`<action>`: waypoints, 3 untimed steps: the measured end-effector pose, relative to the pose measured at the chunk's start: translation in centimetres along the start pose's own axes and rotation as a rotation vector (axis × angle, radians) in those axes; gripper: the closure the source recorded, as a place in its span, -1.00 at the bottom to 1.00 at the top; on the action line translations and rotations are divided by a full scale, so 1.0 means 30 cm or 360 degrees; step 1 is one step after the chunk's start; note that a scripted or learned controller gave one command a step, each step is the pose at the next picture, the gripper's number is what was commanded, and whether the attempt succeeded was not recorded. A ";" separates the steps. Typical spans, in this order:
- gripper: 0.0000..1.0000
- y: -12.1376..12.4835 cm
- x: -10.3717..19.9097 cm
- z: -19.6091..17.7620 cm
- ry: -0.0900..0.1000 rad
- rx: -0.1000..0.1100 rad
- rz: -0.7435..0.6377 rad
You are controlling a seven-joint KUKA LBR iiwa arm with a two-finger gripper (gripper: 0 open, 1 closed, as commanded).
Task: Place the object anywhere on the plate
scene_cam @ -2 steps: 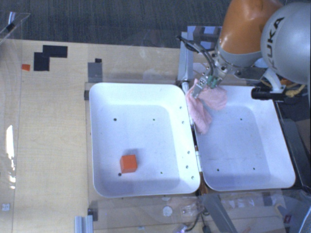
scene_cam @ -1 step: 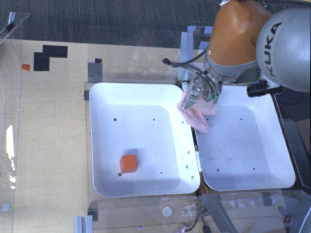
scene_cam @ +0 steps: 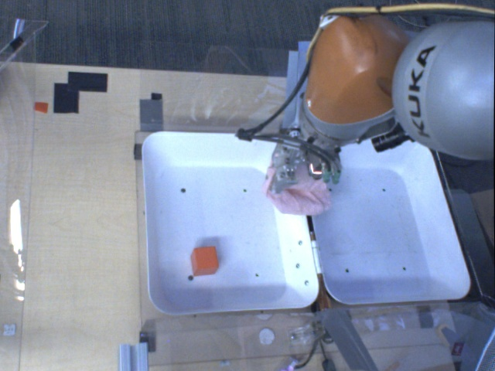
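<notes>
My gripper [scene_cam: 300, 178] hangs over the ridge between the two white bins, near their far side. A pale pink, crumpled-looking object [scene_cam: 299, 199] sits right under the fingertips and appears pinched between them. It overlaps the right rim of the left bin [scene_cam: 162, 207] and the divider. An orange cube [scene_cam: 205, 260] lies on the floor of the left bin, near its front left, well apart from the gripper. The arm's orange band and grey wrist hide the far left corner of the right bin [scene_cam: 433, 230].
The bins stand on a light wooden bench with a clear sheet at the left. Black markers and a small orange square lie at the bench's far left. Metal brackets stand at the bins' corners.
</notes>
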State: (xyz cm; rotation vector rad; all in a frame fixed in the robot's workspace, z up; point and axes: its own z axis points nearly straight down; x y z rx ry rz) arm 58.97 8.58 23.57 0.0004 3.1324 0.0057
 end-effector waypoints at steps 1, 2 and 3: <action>1.00 0.151 0.079 -0.017 0.0001 -0.0001 -0.0005; 1.00 0.291 0.158 0.032 0.0005 0.0000 -0.0008; -1.00 0.290 0.157 0.031 0.0004 0.0000 -0.0006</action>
